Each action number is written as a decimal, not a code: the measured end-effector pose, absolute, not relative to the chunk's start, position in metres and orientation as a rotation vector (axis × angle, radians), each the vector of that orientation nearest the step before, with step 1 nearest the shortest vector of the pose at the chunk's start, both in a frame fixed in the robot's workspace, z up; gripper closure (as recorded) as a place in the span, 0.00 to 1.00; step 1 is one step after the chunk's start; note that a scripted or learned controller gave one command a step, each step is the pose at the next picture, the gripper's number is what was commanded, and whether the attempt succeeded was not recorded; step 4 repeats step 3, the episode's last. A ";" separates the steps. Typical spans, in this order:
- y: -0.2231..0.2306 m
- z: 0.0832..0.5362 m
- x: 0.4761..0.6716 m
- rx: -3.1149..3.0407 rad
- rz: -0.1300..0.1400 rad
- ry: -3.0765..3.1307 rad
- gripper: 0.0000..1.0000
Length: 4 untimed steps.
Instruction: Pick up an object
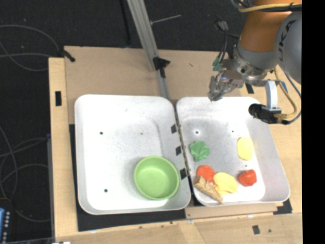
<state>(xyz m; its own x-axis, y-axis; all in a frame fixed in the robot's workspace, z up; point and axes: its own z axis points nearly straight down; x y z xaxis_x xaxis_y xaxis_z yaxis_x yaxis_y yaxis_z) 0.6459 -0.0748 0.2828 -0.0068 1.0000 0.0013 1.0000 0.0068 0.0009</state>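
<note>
Where orange meets grey [284,32], "UK"

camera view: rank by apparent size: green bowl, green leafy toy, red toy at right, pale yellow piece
1. green bowl, clearly largest
2. green leafy toy and pale yellow piece, too alike to separate
3. red toy, slightly smaller

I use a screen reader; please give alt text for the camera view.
A grey, orange-banded arm's gripper hovers over the right white bin's far edge, above small green, yellow and red toy foods. The left white bin holds a green plastic bowl.
</note>
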 end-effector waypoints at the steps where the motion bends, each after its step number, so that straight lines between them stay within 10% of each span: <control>1: -0.014 0.275 0.648 -2.212 0.000 -2.229 1.00; 4: 0.085 0.252 0.625 -2.214 0.001 -2.229 1.00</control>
